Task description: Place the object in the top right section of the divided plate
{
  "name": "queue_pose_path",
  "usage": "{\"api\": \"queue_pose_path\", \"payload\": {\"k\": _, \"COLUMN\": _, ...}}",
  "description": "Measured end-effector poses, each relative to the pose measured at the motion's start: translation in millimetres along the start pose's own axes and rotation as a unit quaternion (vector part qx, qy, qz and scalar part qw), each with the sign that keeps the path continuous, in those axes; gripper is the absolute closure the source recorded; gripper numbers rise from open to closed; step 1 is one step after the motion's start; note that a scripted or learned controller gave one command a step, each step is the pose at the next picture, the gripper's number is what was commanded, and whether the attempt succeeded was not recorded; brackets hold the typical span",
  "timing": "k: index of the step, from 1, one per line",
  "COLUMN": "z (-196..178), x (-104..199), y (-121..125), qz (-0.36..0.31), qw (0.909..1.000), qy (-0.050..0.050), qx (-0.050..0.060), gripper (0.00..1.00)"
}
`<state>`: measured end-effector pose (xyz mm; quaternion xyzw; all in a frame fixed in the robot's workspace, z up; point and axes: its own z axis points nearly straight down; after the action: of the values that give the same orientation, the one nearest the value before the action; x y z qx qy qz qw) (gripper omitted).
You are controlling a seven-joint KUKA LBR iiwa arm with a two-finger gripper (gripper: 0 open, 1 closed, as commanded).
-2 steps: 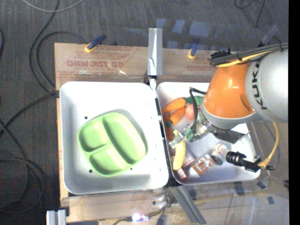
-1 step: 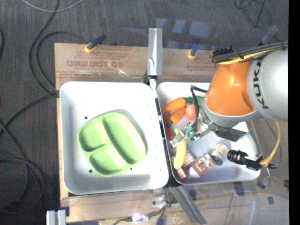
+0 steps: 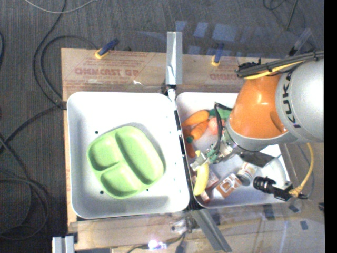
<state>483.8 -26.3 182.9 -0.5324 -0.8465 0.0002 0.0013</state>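
Two bins. Arm over right bin, gripper down among clutter: carrots, banana. Grasp state: cannot tell. Target object unclear, likely there. Green divided plate in left bin, unloaded. Step: picking. Next: lift, carry left to far-right section.

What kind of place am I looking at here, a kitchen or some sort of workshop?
Most likely a robotics lab. A robot arm reaches over two white bins on a plywood bench; a green divided plate and toy carrots serve as props, and cables trail on the carpet.
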Motion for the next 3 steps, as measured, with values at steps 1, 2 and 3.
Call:
{"api": "queue_pose_path", "payload": {"k": 1, "z": 0, "x": 53, "y": 25, "qz": -0.026, "qw": 0.9997, "qy": 0.0, "qx": 0.0, "gripper": 1.0}}
{"api": "queue_pose_path", "payload": {"k": 2, "z": 8, "x": 143, "y": 79, "qz": 0.034, "qw": 0.9994, "qy": -0.001, "qx": 0.002, "gripper": 1.0}}
{"api": "queue_pose_path", "payload": {"k": 3, "z": 65, "x": 162, "y": 83, "qz": -0.014, "qw": 0.9999, "qy": -0.004, "qx": -0.008, "gripper": 1.0}}
